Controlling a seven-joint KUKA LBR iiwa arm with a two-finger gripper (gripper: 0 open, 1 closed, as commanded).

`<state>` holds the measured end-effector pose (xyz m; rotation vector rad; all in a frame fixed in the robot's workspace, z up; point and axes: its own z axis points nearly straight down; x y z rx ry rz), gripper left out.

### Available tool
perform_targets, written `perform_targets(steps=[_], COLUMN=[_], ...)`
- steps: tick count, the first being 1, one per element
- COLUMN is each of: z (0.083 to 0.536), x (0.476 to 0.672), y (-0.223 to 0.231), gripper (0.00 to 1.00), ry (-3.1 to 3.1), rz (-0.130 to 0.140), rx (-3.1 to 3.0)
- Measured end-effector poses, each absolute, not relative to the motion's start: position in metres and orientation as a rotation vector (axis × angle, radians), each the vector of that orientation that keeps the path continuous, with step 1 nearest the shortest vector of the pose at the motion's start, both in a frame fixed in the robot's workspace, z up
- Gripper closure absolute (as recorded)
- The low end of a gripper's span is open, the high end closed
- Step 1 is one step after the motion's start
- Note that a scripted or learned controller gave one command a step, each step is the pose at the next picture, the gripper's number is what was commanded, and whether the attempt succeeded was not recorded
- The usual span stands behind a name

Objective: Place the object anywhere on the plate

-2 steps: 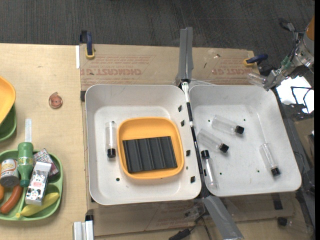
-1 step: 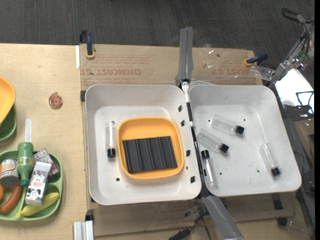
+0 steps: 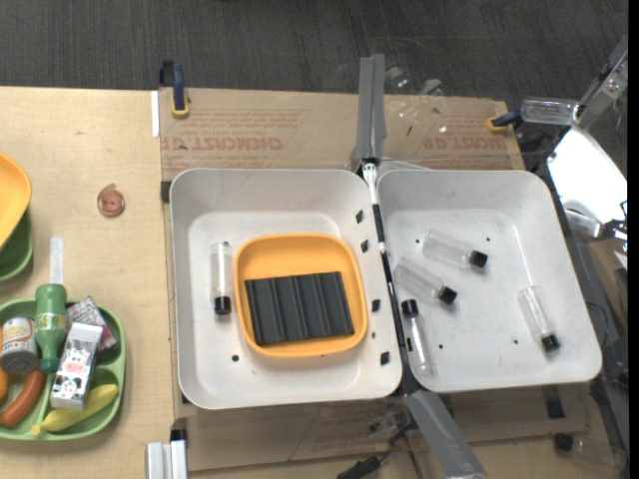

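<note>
An orange plate (image 3: 298, 246) with rounded corners lies in the middle of the left white bin (image 3: 195, 367). A black ribbed rectangular block (image 3: 300, 307) rests flat on the plate, towards its near side. Just left of the plate, on the bin floor, a clear vial (image 3: 220, 272) lies lengthwise with its black cap pointing to the near side. In the right bin (image 3: 569, 367) several more clear vials with black caps lie scattered, among them one vial (image 3: 451, 249) near the middle and another vial (image 3: 535, 315) at the right.
A pale grey part of the arm (image 3: 589, 180) sits at the right edge, beyond the right bin. A green tray (image 3: 112, 382) with toy food and bottles stands on the wooden table at the far left. Cardboard (image 3: 260, 133) lies behind the bins.
</note>
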<state>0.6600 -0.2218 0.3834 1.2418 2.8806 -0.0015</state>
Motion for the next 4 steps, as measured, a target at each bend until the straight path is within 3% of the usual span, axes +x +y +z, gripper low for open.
perform_targets(steps=[1, 2, 3, 4], z=[0.135, 0.235, 0.308, 0.41], x=[0.617, 0.643, 0.644, 0.648], y=[-0.222, -0.223, -0.222, -0.222], gripper=[1.0, 1.0, 1.0, 1.0], ry=[2.98, 3.032, 3.104, 3.133], rz=[0.001, 0.0, 0.0, 0.0], rx=[0.986, 0.802, 0.444, 0.149])
